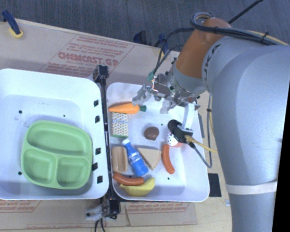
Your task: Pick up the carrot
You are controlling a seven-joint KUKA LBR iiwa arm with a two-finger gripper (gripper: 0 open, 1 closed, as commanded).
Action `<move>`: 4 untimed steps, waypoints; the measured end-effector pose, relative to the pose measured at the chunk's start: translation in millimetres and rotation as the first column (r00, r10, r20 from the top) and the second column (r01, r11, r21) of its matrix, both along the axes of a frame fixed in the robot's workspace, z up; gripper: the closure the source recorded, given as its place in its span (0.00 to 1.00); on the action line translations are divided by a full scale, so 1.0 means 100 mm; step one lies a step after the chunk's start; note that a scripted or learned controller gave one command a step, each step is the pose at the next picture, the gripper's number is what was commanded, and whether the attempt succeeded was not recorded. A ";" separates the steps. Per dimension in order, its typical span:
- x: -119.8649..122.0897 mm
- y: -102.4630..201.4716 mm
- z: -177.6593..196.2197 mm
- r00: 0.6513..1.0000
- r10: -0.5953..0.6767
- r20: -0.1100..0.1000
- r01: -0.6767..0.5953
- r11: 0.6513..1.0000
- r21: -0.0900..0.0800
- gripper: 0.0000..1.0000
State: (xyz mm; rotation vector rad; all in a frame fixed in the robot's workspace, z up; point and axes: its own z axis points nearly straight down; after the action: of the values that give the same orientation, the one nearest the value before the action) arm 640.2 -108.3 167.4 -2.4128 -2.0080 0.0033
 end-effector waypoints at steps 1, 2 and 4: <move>0.18 0.14 -0.67 0.998 -0.058 0.004 0.058 0.998 0.002 0.00; 0.18 0.15 -0.56 0.999 -0.054 0.000 0.054 0.999 0.004 1.00; -0.42 -0.45 -0.76 0.995 -0.100 -0.003 0.100 0.995 -0.002 0.00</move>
State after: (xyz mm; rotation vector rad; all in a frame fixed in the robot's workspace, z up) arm 597.7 -153.6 91.1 -2.5091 -1.8848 0.0082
